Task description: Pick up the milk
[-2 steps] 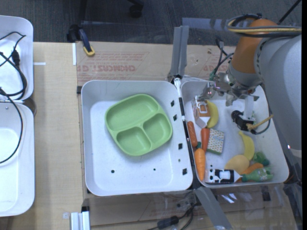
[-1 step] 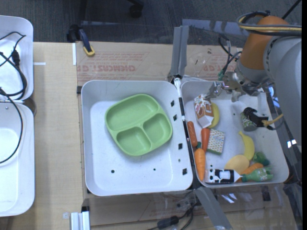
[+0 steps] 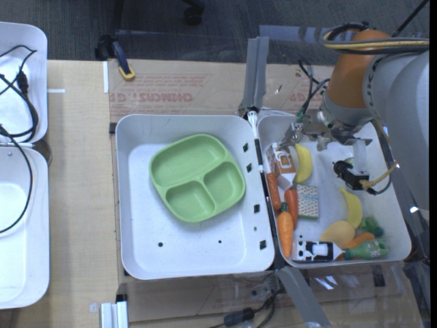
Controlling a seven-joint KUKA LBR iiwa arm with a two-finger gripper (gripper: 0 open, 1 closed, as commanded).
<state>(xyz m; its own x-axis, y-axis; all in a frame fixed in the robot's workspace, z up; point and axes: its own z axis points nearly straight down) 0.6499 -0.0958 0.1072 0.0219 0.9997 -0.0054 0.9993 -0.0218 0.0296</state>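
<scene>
Start at your far left: a white sink-like basin sits at the bench edge with black cables draped over it; beside it the tan bench top runs bare up to the bins.

Next you meet the left white bin; a pale green divided plate with three compartments lies tilted near its middle, touching no wall. Behind both bins a brown cardboard sheet with reversed red lettering lies flat on the bench.

Move on to the right white bin; along its left wall you see a packaged snack with orange and white wrapping, then carrots lying lengthwise below it; a yellow banana rests just beside the package; a green-and-tan sponge lies below that banana. The milk, a small black-and-white cow-patterned carton, lies on its side at the bin's near edge, touching the lower carrot's tip on one side and green vegetables on the other; a yellow lemon-like fruit and a second banana sit just above it.

At your right the grey arm with its orange band reaches in; the gripper hangs over the bin's far left corner, near the first banana and well apart from the milk; I cannot tell whether its jaws are spread or pressed together.
</scene>
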